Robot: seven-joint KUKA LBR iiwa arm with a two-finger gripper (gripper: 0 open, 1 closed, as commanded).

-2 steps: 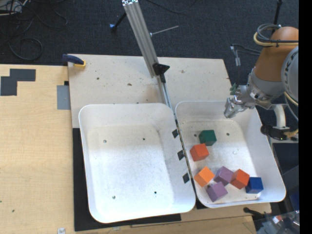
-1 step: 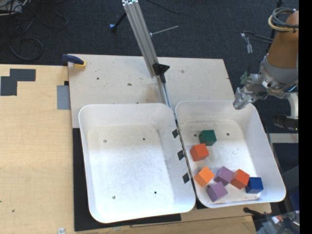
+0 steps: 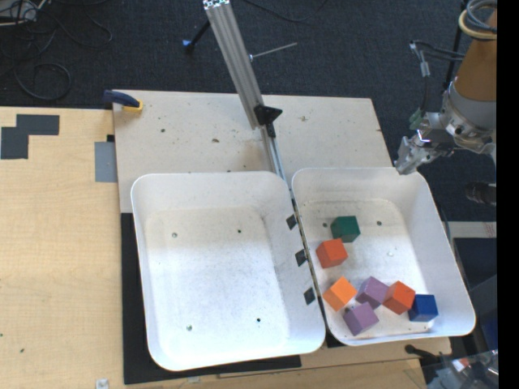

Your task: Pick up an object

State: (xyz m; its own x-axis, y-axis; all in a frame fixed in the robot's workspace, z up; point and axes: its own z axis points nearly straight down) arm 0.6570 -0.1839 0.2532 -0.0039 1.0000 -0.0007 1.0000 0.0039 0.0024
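The counter (image 3: 324, 132) stretches pale under everything, and on it sit two shallow white bins side by side: the left bin (image 3: 162, 193) with nothing but speckles on its floor, the right bin (image 3: 422, 193) carrying all the candidates. Above them a slanted aluminium rail (image 3: 235, 55) runs down toward the seam between the bins. Over on the right, the arm (image 3: 474, 79) hangs outside the right bin's far corner, and the gripper (image 3: 412, 154) sits just above that corner's rim, nothing between it and the blocks yet; whether it is open or closed I cannot tell from this angle, it's too small and side-on. Now the targets: a green block (image 3: 345, 228) near the middle of the right bin, a red-orange block (image 3: 331, 253) just beside it toward the near side, then a tight cluster at the near end, with an orange block (image 3: 340, 292), two purple blocks (image 3: 366, 302), another red-orange one (image 3: 398, 297) and a blue block (image 3: 423, 307) against the wall. Risk call: that cluster is packed so closely that a descent there could wedge between neighbours or knock one aside, and the blue one hugs the wall, leaving little room. The green block, standing apart, looks the safest pick. No brands, labels or readable writing anywhere in view.
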